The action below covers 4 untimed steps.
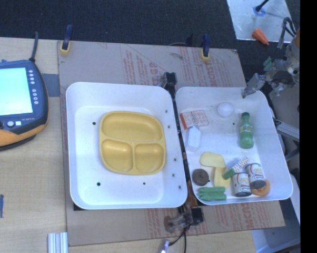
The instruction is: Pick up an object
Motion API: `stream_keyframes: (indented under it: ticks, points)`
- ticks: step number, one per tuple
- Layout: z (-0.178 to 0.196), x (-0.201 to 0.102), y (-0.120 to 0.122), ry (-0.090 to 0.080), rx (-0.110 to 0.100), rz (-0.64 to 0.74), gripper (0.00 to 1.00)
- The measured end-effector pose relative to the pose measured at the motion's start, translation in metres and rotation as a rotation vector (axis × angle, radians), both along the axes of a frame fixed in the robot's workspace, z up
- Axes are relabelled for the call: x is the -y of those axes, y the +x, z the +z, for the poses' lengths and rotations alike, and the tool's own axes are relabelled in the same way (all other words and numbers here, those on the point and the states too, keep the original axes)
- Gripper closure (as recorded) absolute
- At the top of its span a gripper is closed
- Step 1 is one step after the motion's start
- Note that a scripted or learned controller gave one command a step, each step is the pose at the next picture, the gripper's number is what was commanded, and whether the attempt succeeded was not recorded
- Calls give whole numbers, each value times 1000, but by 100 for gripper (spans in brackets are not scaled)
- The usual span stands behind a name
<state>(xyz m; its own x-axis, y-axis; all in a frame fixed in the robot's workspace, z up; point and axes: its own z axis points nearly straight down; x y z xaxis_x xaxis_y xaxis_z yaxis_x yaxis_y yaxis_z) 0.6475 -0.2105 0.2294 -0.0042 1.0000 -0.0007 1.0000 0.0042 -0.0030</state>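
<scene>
The gripper (pixel 261 83) hung at the upper right of the frame, over the top right corner of the right bin (pixel 277 141); two grey fingers reached down and left toward the bin's rim, but whether they were spread or pressed together could not be told. Nothing showed between them.

The nearest things lay below and to the left of it — a white ball (pixel 225 109) near the bin's upper edge, and just right of that a green bottle (pixel 246 130) standing well apart from the fingertips. Further left sat a red-printed packet (pixel 193 118) and a small white piece (pixel 193 138). Toward the lower part of the bin were a yellow piece (pixel 213 160), a brown disc (pixel 200 176), a green pod (pixel 211 194) and two small cans (pixel 248 179).

In the left bin (pixel 77 152), mid-frame, lay a yellow divided tray (pixel 132 142). A handheld screen pendant (pixel 13 101) rested at the far left edge
</scene>
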Motion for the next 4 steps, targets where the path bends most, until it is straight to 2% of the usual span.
stream_keyframes:
  ticks: [1, 2, 3, 4]
  points:
    - [-112, 1, -19, 1, -3, 1, 0]
    - [-138, 1, -63, 0, -2, 2, 0]
    - [-127, 2, -63, -1, -2, 4, 100]
    - [-137, -60, -21, 1, -8, 1, 100]
